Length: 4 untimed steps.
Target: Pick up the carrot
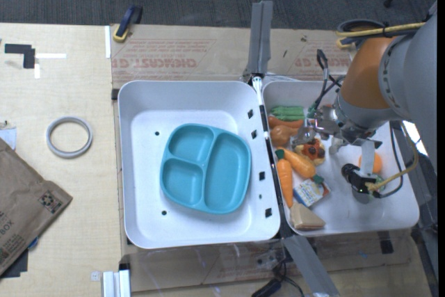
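Observation:
Two carrots lie in the right bin (396,215). One is a thin carrot (285,182) lying along the bin's left wall. The other is a thicker carrot (300,163) lying slantwise just right of it. My gripper (311,138) reaches down into the bin's upper left part, right above the top end of the thicker carrot. The wrist and its cables hide the tips, and I see nothing clearly between them.
The left bin (139,149) holds a blue divided plate (206,168). Around the carrots are a green vegetable (287,111), an orange food piece (284,129), a small packet (310,192), a bread slice (306,219) and another orange item (376,162). A tape ring (69,136) lies on the bench.

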Each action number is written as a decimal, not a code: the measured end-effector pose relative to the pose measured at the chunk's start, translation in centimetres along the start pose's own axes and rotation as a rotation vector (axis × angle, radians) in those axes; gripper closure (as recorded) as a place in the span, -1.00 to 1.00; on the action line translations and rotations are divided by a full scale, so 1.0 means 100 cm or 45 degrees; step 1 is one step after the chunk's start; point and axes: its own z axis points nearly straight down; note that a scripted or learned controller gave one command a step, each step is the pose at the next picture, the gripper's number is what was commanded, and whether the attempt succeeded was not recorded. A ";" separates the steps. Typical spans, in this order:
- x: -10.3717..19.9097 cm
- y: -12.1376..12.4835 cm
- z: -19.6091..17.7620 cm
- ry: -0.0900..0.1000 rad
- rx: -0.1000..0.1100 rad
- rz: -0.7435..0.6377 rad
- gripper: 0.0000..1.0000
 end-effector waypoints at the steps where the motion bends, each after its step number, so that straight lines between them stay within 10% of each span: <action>1: 0.007 -0.019 0.000 0.001 0.002 0.189 -1.00; 2: 0.006 -0.020 -0.006 -0.001 0.009 0.188 1.00; 3: 0.078 -0.034 -0.100 -0.003 0.000 0.325 1.00; 4: 0.077 -0.034 -0.100 -0.003 0.000 0.325 -1.00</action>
